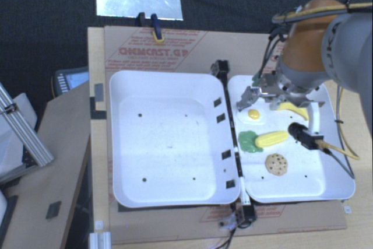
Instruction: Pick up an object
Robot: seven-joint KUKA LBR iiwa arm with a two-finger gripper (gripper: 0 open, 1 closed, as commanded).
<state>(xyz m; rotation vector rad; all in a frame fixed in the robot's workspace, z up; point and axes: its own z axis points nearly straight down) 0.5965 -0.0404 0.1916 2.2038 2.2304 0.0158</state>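
The right white bin (306, 183) holds several toy foods. A fried egg (253, 115) lies near its left wall. Below it is a yellow corn cob (271, 138) with a green husk (249, 141). A chocolate-chip cookie (276, 164) sits closer to the front. A yellow banana (294, 109) lies partly under the wrist. My gripper (247, 99) hangs over the bin's back left part, just above and behind the egg, with nothing seen in it.
The left white bin (169, 76) lies beside the right one, with a black clip strip (224, 119) along their shared edge. The grey arm with its orange band (309, 38) covers the right bin's back right corner.
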